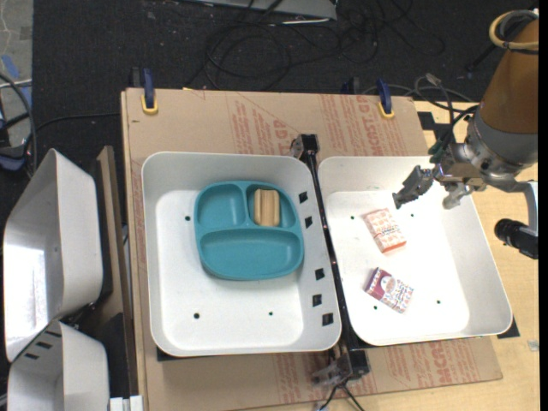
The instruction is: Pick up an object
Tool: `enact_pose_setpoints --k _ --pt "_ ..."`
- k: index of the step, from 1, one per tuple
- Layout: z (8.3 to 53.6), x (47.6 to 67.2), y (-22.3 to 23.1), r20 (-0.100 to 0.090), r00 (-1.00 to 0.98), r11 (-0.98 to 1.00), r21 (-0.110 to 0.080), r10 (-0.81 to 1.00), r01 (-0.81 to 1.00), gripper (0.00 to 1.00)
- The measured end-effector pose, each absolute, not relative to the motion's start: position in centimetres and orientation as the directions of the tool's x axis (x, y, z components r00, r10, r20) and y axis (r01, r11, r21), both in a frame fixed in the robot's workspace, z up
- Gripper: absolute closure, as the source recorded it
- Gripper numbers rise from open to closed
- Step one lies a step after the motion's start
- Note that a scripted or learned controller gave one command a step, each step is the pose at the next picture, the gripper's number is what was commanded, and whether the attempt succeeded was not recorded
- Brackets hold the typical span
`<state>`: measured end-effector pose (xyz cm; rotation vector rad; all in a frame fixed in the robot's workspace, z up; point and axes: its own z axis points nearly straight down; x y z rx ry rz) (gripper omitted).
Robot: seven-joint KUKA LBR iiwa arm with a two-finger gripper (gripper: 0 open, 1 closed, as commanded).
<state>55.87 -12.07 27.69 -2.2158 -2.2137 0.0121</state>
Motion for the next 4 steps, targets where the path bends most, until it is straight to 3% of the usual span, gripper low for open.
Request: enact_pose_setpoints --k 1,3,4 --pt "28.3 56.1 -12.0 0.000 -0.001 0.001 -0.001 1.000 1.000 0.00" --pt "17.8 55.9 -13.4 0.000 0.002 -0.002 -0.003 1.000 1.000 0.00" --pt "12.7 56.9 -13.5 0.000 0.001 -0.001 -0.001 1.000 1.000 0.00"
